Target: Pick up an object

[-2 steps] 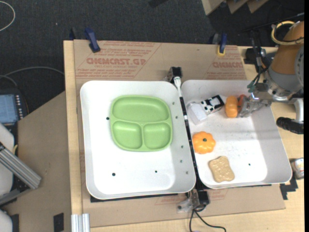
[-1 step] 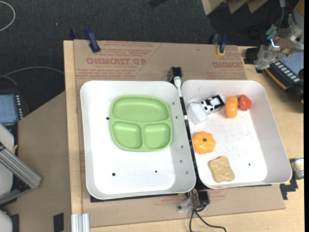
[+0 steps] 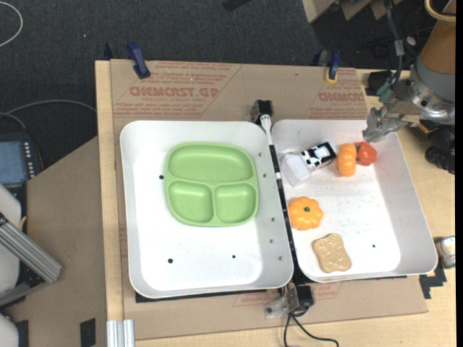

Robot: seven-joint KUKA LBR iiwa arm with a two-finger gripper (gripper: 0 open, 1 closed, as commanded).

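The right bin holds an orange pumpkin, a tan cracker-shaped toy, a black and white cow toy, a white block, an orange fruit and a red tomato. My gripper hovers over the bin's far right corner, just above and right of the tomato. Nothing shows between its fingers.
A green divided plate lies in the left bin. The bins rest on a cardboard sheet held by blue clamps. Dark floor surrounds the bench, and cables run along the left.
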